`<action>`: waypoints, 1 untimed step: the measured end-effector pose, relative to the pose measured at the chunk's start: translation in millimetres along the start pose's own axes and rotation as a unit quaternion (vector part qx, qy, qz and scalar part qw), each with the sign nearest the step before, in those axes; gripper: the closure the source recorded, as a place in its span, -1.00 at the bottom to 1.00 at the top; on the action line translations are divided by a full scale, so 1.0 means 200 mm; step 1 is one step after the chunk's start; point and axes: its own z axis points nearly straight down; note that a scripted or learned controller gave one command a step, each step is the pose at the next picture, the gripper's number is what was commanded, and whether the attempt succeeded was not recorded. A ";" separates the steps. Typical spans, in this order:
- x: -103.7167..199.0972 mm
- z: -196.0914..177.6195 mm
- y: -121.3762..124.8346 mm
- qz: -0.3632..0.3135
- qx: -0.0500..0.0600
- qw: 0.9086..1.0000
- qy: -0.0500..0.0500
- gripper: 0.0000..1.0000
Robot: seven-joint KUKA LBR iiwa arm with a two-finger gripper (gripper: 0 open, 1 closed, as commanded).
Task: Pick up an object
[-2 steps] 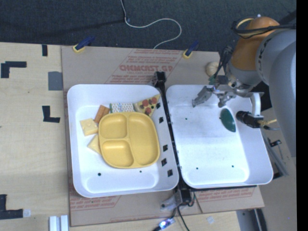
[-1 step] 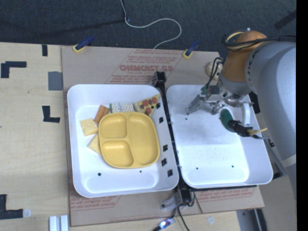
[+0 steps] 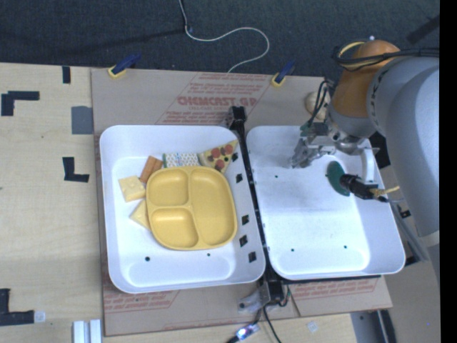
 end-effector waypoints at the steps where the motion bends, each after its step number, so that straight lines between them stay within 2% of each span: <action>1: -0.01 -0.31 0.00 0.002 -0.003 1.000 0.000 1.00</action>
